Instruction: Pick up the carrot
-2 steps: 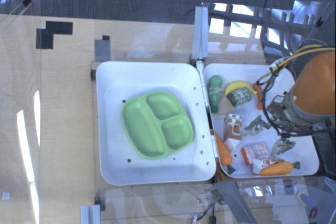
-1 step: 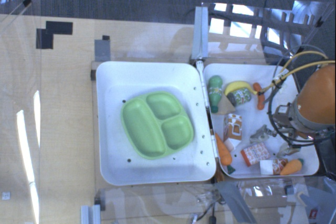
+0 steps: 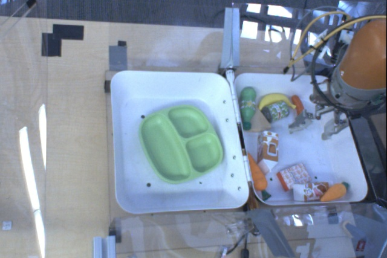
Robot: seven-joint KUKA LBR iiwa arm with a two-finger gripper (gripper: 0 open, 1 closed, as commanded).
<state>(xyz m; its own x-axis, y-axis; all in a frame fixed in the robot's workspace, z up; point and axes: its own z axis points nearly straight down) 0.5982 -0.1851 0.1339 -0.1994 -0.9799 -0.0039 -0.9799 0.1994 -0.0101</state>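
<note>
Step in hand: approach, pre-grasp. Pincer (image 3: 318,124) hovers over the right bin (image 3: 357,157) w/ fingers spread, nothing between them. Carrot (image 3: 257,174) lies at the bin's left wall, near-left corner, well apart from pincer. A second carrot-like item (image 3: 334,191) sits at the near-right.

Next move, est.: traverse left/near, align jaws across carrot, descend. Carrot partly masked by bin rim; arm cropped at frame edge.

bench (image 3: 72,130) | light wood | two white bins (image 3: 121,148) side by side
</note>
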